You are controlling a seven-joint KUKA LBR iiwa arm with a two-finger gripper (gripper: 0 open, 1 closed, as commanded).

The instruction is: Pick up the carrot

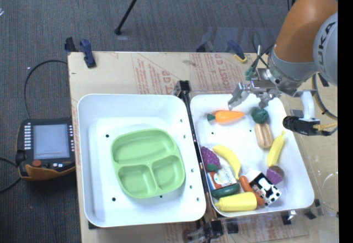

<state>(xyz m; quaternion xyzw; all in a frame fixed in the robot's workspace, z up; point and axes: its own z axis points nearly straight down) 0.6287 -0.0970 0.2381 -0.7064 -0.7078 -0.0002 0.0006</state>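
Our open, empty jaws point(249, 98) hover just above the orange plastic carrot point(228, 116); we risk catching the neighbouring green vegetable point(260, 115) instead.

Grey arm point(331, 26), orange band point(302, 18), metal fingers point(238, 95), seemingly dark cabling near wrist

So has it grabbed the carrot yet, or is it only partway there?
Only partway. The gripper is open and poised just above the right bin, close to the carrot. The carrot lies on the bin floor with nothing between the fingers. Closing on it and lifting are left.
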